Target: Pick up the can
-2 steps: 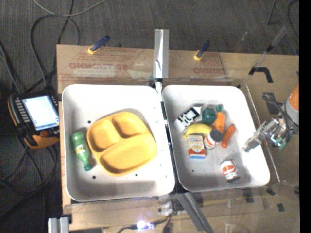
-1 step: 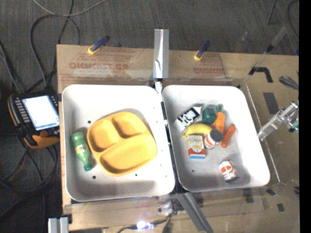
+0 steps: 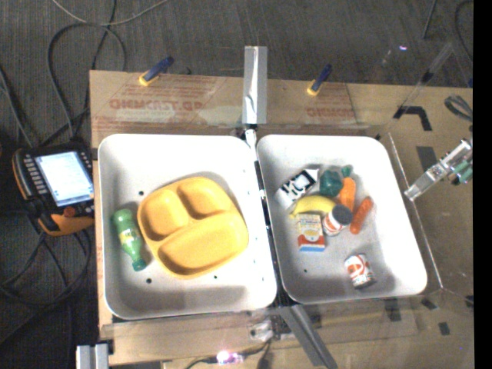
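Note:
The can (image 3: pixel 358 270), red and white, lies on its side near the front right corner of the right bin (image 3: pixel 400 279), apart from the other items. My gripper (image 3: pixel 441 170) appears as a pale, blurred shape outside the right bin, beyond its right wall and well up and to the right of the can. Nothing shows in it.
A cluster in the right bin's middle: banana (image 3: pixel 314 204), red-and-white box (image 3: pixel 310 234), small round jar (image 3: pixel 334 221), black-and-white packet (image 3: pixel 298 184), teal item (image 3: pixel 332 181), two orange carrots (image 3: pixel 348 193). The left bin holds a yellow divided plate (image 3: pixel 196 225) and a green bottle (image 3: pixel 128 239).

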`<state>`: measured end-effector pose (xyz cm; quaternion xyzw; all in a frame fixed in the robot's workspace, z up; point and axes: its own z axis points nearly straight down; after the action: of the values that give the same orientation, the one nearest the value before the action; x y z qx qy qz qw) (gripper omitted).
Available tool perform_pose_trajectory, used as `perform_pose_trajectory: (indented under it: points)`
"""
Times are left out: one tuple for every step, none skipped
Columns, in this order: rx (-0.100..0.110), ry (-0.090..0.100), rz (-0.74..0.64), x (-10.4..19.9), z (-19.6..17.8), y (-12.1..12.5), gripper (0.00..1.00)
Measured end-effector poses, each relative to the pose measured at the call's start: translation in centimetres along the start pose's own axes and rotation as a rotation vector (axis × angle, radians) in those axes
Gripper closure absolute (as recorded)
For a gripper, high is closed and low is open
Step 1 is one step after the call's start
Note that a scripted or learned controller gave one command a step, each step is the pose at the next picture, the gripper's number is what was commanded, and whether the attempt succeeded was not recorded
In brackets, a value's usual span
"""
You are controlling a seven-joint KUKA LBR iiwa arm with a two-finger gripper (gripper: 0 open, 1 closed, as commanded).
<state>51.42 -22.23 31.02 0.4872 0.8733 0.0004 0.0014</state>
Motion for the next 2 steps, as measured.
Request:
perform_pose_trajectory:
  points:
    - [0.001,-0.001,-0.023,-1.4,-1.3,3.3,1.0]
    - [0.003,-0.002,0.039,-3.9,4.5,5.9,1.0]
